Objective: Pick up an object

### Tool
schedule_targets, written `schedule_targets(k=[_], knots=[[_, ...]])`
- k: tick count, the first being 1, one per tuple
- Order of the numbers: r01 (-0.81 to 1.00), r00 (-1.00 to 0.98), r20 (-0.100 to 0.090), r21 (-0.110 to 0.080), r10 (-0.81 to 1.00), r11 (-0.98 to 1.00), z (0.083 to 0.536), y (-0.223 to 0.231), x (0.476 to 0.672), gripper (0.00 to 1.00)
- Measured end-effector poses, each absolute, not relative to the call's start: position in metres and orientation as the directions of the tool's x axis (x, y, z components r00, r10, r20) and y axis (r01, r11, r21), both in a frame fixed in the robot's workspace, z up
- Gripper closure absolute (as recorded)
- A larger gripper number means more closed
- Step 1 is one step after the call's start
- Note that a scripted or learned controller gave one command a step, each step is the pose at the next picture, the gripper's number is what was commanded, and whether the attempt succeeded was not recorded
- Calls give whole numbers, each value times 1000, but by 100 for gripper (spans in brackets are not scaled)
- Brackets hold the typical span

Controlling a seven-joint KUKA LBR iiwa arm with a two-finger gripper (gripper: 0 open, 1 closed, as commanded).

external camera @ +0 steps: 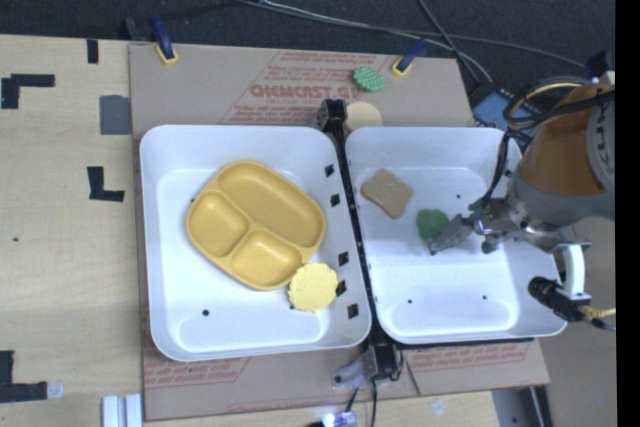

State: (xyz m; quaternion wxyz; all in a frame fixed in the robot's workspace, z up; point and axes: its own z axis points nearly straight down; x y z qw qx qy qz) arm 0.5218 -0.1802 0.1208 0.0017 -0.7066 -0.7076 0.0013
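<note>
Lying in the right bin (440, 320), a small green piece (431, 222) sits about midway between that bin's left and right walls, a little nearer its far wall than its near one. The end effector (447, 237) is low over the bin floor just beside the piece, its dark tip touching or almost touching the piece's near-right edge; whether the tip is apart or together cannot be made out, and nothing is seen clamped in it. A tan block (386, 193) rests toward the bin's far-left corner, near the green piece but apart from it. The arm (565, 170) reaches in over the bin's right wall, an orange band showing above the grey wrist.

A black divider with clips runs between the two bins. In the left bin (165, 315) a yellow tray (255, 223) with three compartments lies tilted across the middle, and a yellow disc (313, 287) with a scalloped edge rests against the tray's near-right corner, close to the divider.

Both bins stand on a brown board (280, 85) on the bench (60, 245). On the board beyond the bins, near its far edge, lies a green dotted piece (368, 78), with a pale round thing (363, 115) just behind the divider's far end. Blue-and-yellow clamps (163, 43) grip the board's far edge.
</note>
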Motion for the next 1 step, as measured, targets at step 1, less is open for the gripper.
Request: schedule_targets(k=[1], knots=[[1000, -1, -2, -1, 1000, 1, 84, -180, 522, 0]])
